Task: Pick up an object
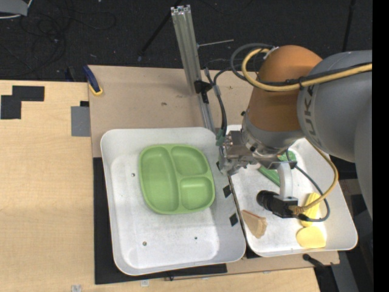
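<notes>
A green divided plate (176, 178) lies in the left bin (164, 248), towards its upper right. In the right bin (340, 239) a tan wedge-shaped piece (255, 224) lies near the front left, and a yellow object (311, 236) rests at the front right. A green item (275, 173) is partly hidden under the arm. My gripper (233, 158) hangs low over the right bin's left edge, just right of the plate, and I see nothing held in it.
The arm's orange band and grey body (285, 96) cover the back of the right bin. An upright aluminium post (188, 59) stands behind the bins. A wooden bench top (42, 181) stretches to the left.
</notes>
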